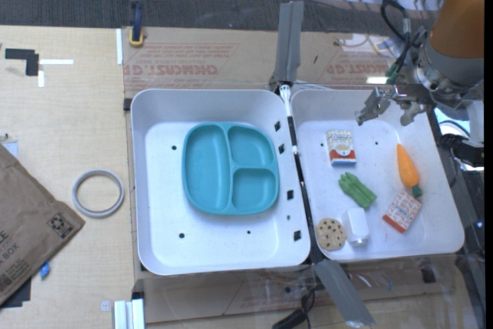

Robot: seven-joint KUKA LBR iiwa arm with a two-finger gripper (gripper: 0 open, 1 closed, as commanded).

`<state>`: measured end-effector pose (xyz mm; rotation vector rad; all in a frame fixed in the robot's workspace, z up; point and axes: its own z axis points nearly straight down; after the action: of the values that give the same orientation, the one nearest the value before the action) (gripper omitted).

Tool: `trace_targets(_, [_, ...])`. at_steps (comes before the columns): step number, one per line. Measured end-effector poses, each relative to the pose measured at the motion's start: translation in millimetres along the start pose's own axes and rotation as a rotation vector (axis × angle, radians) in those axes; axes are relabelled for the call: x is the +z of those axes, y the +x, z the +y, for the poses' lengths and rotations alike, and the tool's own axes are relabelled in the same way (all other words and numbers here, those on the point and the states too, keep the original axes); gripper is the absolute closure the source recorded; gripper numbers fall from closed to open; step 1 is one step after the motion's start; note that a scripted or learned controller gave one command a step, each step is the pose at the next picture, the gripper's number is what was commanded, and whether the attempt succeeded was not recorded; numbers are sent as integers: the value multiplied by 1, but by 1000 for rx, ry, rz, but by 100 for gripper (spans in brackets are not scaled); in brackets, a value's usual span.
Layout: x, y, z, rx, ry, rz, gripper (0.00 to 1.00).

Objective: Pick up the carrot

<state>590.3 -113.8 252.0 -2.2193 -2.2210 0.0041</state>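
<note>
Two shallow white bins sit side by side on the bench. The left bin (154, 189) holds one thing, a teal divided plate (229, 168) with three compartments. The right bin (443, 231) holds six: one carrot (407, 166) near the right wall, lying roughly lengthwise with its green end toward the front; one small carton (340, 147); one green vegetable piece (357, 189) near the middle; one red-and-white packet (402, 212) just in front of the carrot; one cookie (330, 233); and one small white object (357, 226) beside the cookie.

The gripper (390, 105) hangs over the back edge of the right bin, its two fingers spread apart with nothing between them, well apart from the carrot.

The bench is light wood, with one tape ring (98, 192) and one brown cardboard box (27, 223) at left. Dark grey carpet lies behind.
</note>
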Motion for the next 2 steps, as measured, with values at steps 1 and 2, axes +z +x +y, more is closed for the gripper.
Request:
trace_targets(1, [143,-106,10,-140,-1,4,0])
trace_targets(2, [160,-101,-18,-91,-4,9,0])
